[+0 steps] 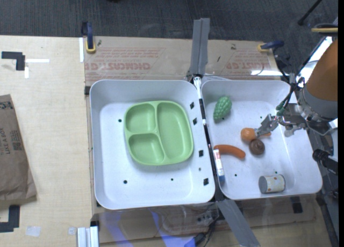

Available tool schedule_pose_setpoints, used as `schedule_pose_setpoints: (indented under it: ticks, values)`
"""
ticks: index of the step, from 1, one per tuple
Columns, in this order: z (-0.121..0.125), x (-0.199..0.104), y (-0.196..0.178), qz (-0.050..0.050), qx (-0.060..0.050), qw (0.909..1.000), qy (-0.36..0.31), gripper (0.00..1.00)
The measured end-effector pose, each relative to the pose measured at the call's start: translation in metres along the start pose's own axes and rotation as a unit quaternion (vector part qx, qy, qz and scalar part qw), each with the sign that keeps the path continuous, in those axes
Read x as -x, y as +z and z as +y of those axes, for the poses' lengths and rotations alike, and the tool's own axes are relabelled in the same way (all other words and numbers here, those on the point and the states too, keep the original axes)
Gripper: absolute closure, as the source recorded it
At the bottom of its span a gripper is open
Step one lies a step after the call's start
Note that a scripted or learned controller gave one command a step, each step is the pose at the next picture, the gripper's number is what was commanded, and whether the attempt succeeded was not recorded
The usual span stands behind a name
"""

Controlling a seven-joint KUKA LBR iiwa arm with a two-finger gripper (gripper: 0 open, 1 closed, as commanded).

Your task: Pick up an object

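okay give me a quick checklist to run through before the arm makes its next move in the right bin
1. Gripper is inside the right bin: ok.
2. A target lies near the fingertips, the orange ball and brown ball just beside them: ok.
3. Target stands apart from neighbours: not ok, the two balls touch.
4. Fingers open enough for a grasp: cannot tell.
5. Anything held between the fingers: cannot tell.
6. Other items, the green toy, sausage and can, lie clear of the gripper: ok.

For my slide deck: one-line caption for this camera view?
Gripper poised by an orange ball in the right bin; green tray in the left bin.
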State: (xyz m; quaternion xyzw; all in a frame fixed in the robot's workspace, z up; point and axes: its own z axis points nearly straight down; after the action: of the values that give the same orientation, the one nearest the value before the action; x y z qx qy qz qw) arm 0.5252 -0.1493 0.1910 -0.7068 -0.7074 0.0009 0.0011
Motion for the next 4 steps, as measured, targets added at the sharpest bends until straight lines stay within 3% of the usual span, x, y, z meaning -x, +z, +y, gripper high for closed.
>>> schedule_pose_setpoints:
  ticks: [1, 2, 3, 4]
  values:
    - [0.019, -0.023, 0.099, 0.000, 0.001, 0.9995, -0.032, 0.00]
    - [0.019, -0.021, 0.091, 0.000, 0.000, 0.9996, -0.029, 1.00]
    - [0.019, -0.021, 0.091, 0.000, 0.000, 0.9996, -0.029, 0.00]
    - [-0.048, -0.024, 0.100, 0.000, 0.000, 0.9976, -0.070, 0.00]
